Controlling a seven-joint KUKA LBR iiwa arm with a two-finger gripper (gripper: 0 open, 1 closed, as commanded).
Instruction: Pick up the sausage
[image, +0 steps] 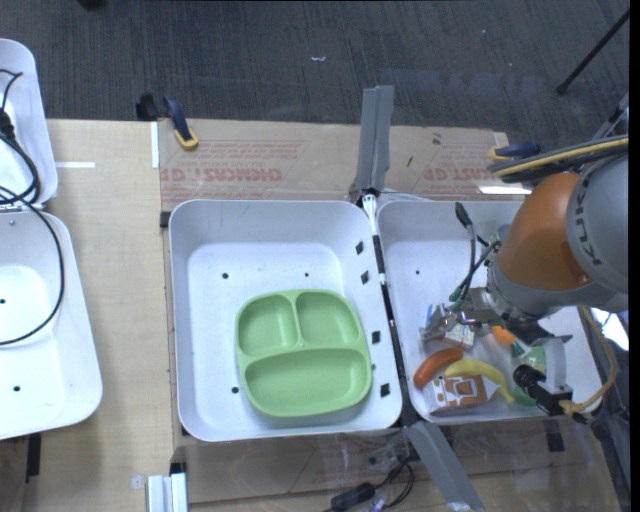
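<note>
The sausage (437, 364), orange-red and oblong, lies near the front left of the right bin (412, 262). A yellow banana (478, 372) rests just to its right, over a brown and white packet (460, 394). My gripper (447, 322) reaches in from the right, its tip low over the bin a little above the sausage. The grey and orange arm (545, 245) covers the bin's right half. No item is visible between the fingers.
The left bin (200, 250) holds a green three-compartment plate (300, 352). A green item (533, 360) and a small orange piece (502, 336) lie right of the banana. A grey divider post (375, 140) stands behind the bins.
</note>
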